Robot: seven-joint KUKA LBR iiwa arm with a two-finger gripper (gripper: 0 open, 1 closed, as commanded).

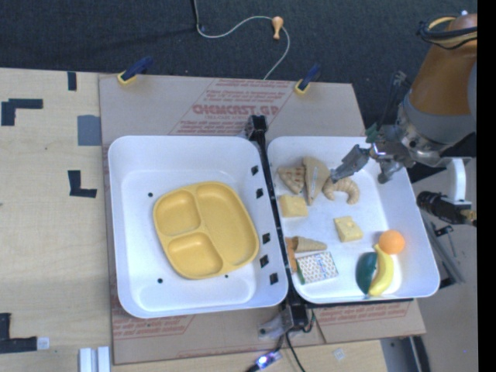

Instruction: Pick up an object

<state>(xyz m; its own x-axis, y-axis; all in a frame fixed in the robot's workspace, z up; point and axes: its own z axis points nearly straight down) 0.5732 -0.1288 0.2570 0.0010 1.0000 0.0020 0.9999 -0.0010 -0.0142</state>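
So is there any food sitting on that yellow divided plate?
No. The yellow divided plate lies bare in the left bin, and the food pieces, such as the croissant, lie in the right bin.

Even, bright overhead light, soft shadows, mild glare on white bins (124,208), slight overall softness.

Dark blue carpeted floor (93,14), pale wooden worktop (46,231) (black tape marks), cardboard sheet (225,107) clamped on top, thin white cable (240,25)
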